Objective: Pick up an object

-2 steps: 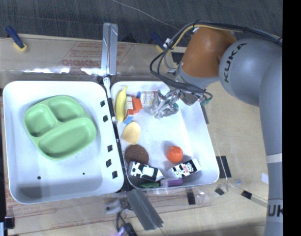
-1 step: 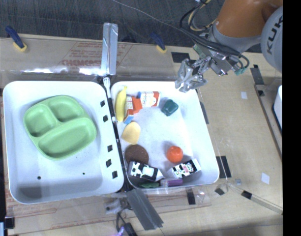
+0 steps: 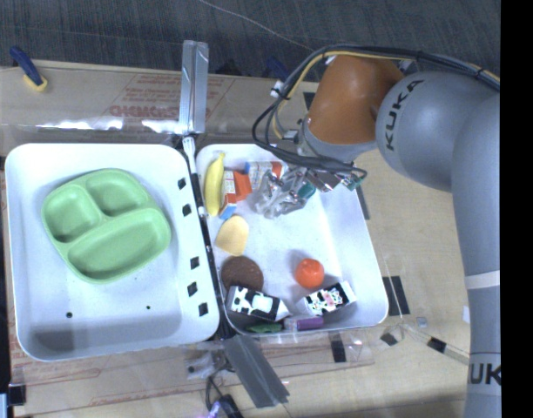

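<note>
My gripper (image 3: 279,192) reaches down into the back part of the right bin (image 3: 340,229), under the orange wrist band. It hangs just right of a small red and orange box (image 3: 239,186) and a yellow banana (image 3: 214,183). Further forward lie a pale yellow piece (image 3: 233,233), a brown round object (image 3: 242,273) and an orange ball (image 3: 309,273). Two black-and-white patterned objects (image 3: 253,303) (image 3: 327,300) sit at the front wall. The metal gripper parts blur together, and I see nothing clearly held.
The left bin (image 3: 23,259) holds a green divided plate (image 3: 105,225). A purple item (image 3: 306,323) and a green item (image 3: 265,326) lie at the right bin's front edge. The grey arm fills the right side. Cables loop above the wrist.
</note>
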Controlling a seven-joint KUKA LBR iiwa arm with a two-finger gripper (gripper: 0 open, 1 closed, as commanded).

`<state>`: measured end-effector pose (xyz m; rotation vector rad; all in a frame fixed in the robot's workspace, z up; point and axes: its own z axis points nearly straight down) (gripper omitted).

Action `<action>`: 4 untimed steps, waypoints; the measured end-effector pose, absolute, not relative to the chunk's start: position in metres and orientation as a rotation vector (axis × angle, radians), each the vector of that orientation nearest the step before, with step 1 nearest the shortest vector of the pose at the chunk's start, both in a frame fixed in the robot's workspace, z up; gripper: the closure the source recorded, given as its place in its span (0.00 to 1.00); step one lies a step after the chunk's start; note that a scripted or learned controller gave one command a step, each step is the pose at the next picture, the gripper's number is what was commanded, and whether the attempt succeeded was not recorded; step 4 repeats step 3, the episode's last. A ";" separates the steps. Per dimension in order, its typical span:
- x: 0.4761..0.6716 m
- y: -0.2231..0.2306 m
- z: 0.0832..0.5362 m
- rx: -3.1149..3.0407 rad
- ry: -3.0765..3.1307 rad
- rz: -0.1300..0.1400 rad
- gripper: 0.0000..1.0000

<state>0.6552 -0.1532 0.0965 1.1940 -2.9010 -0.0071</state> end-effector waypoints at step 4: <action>0.659 -0.149 0.265 0.997 -2.989 0.010 1.00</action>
